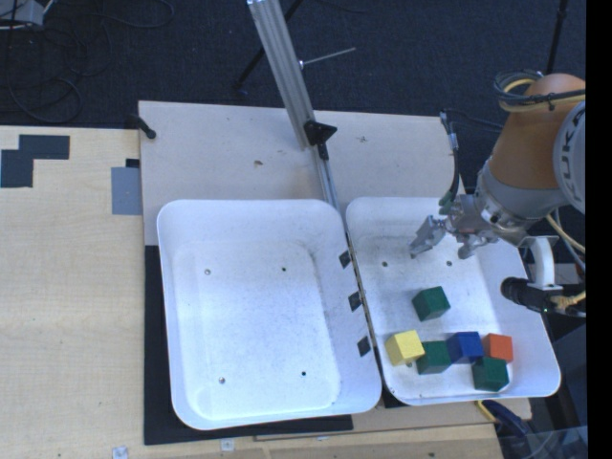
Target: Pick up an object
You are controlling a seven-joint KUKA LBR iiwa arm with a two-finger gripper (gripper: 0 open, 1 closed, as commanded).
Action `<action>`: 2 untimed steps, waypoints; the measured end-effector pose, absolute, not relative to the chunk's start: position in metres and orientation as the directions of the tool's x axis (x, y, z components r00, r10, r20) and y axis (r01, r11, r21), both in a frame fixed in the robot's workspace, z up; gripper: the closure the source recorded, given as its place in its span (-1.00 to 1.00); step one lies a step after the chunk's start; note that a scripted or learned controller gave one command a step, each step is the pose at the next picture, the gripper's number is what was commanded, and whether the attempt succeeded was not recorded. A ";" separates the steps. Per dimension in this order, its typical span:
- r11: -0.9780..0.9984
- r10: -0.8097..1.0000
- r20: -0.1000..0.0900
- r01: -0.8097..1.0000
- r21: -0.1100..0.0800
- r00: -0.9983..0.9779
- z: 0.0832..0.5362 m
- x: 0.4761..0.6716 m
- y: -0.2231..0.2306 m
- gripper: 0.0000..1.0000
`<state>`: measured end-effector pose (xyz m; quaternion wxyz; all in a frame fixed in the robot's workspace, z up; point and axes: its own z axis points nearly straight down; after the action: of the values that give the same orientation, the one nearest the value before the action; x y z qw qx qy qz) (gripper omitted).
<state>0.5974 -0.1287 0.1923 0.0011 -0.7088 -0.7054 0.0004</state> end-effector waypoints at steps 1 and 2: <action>-0.002 1.000 0.000 1.000 0.000 0.002 0.089 0.571 -0.132 -1.00; -0.003 1.000 -0.001 1.000 0.004 0.003 0.093 0.539 -0.124 -1.00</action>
<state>0.5391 -0.1239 0.0927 -0.0018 -0.7083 -0.7059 -0.0009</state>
